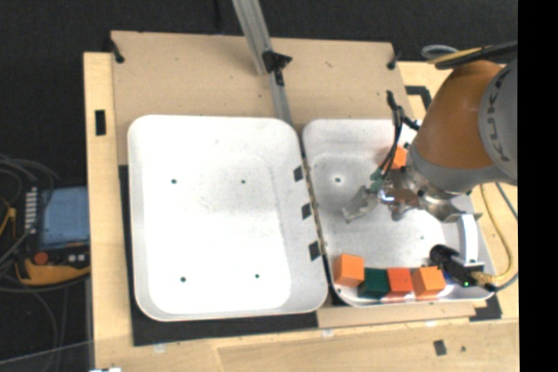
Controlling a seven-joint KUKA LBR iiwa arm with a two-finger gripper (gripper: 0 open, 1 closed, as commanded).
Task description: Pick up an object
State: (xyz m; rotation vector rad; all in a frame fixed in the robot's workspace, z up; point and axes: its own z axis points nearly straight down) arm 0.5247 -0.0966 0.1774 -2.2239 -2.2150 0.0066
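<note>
Wooden tabletop [218,70] carries two white bins; gripper [359,206] hangs over the right bin [349,144], whether wide or narrow I cannot tell; coloured blocks [390,279] lie below it.

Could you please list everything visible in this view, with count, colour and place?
Bins: 2, white, side by side on the bench; left bin, right bin.
Orange blocks: 3 along the right bin's near edge; 1 more orange piece beside the wrist, partly hidden.
Green block: 1, dark green, between the orange blocks at the near edge.
Metal rail: 1, grey, slanting from the top toward the bins.
Blue box: 1, left of the bench, among cables.
Bench: 1, light wood.
Arm: 1, grey with orange band, from the right.
Gripper: 1, over the right bin's middle.
</note>
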